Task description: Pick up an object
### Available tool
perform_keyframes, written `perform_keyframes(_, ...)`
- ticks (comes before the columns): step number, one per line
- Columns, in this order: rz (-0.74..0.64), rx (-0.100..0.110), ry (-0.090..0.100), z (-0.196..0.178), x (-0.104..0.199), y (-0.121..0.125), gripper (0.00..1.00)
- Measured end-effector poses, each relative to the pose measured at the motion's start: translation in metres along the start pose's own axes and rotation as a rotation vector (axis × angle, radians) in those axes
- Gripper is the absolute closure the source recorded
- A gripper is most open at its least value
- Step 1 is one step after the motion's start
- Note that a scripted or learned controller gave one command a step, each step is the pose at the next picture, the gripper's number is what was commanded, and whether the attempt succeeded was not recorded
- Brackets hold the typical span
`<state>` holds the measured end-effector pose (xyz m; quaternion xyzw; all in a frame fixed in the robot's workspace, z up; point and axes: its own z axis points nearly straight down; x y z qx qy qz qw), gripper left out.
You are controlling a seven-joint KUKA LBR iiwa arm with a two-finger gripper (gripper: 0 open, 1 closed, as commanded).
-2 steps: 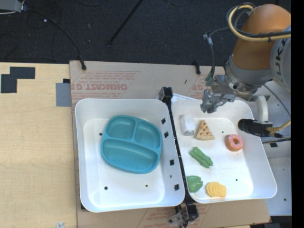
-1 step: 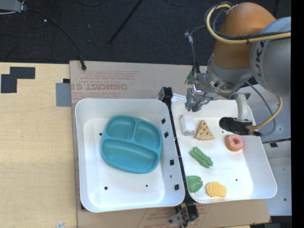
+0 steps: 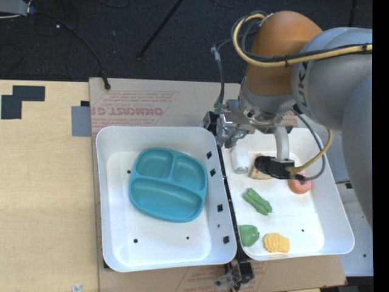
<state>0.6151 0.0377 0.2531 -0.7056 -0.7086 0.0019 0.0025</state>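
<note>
- The grey arm (image 3: 340,84) comes in from the right and bends downward, its glossy orange band (image 3: 282,47) bulging like a dome above the wrist.
- The hand (image 3: 234,135) is a cluster of dark and bright metal. It hangs over the far left corner of the right bin (image 3: 319,224), close to the rims where the two bins meet.
- From this angle I cannot tell whether the hand is open or closed, and nothing can be seen gripped in it.
- A small white cylinder (image 3: 241,162), smooth and stubby, stands just below the hand. Whether the two touch cannot be made out.
- Beside the cylinder lies a pale tan wedge (image 3: 260,174), partly hidden.
- A round pink-orange piece (image 3: 299,185) sits further right in the same bin.
- A green pod (image 3: 258,201), long and lumpy, lies slantwise near the bin's middle.
- At the near edge are a smooth, rounded green lump (image 3: 248,234) and, just beside it, a knobbly yellow piece (image 3: 276,243) with a ribbed surface.
- The left bin (image 3: 121,245) is shallow, white plastic and holds a teal plate (image 3: 168,184) with rounded corners, divided into three compartments and lying flat.
- Both bins rest on a brown cardboard sheet (image 3: 140,105) with red print, on a pale wooden tabletop (image 3: 42,193).
</note>
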Motion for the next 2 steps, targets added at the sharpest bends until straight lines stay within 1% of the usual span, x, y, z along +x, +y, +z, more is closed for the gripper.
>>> perform_keyframes(1,0.0,0.0,0.0,0.0187,0.0499,-0.0025,1.0)
perform_keyframes(2,0.002,-0.001,-0.001,0.0176,0.0482,-0.0022,0.0)
